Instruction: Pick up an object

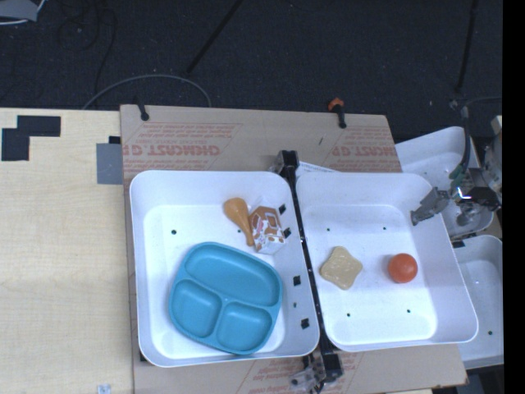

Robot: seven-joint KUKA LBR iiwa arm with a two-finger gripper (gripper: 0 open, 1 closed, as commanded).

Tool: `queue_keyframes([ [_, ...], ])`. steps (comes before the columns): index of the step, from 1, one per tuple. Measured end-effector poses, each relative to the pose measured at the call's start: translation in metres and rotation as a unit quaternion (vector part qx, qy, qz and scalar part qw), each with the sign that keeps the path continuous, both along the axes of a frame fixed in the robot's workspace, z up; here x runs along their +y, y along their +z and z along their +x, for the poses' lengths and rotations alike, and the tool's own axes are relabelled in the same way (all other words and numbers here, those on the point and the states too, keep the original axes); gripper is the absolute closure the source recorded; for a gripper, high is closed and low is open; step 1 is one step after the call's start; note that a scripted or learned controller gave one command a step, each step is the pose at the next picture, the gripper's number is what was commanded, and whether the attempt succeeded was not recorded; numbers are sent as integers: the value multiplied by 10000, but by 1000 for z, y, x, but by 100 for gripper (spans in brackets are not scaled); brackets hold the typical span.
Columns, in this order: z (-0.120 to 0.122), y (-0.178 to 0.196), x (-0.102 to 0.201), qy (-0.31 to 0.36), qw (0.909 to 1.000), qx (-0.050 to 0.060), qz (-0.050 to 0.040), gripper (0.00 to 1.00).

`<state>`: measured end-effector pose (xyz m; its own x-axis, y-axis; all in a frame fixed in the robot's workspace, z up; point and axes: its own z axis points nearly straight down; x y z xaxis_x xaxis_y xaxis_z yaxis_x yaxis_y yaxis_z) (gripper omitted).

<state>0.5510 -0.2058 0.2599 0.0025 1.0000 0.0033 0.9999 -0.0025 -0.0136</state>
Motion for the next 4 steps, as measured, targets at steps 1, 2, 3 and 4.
queue_keyframes([
  [1,2,6,0,12,10000,-53,-12,0],
  [2,5,-57,5,13,10000,-31,-4,0],
  [3,-1,-121,6,10,10000,-24,-1,0],
  [4,-1,-173,7,6,10000,-50,-12,0],
])
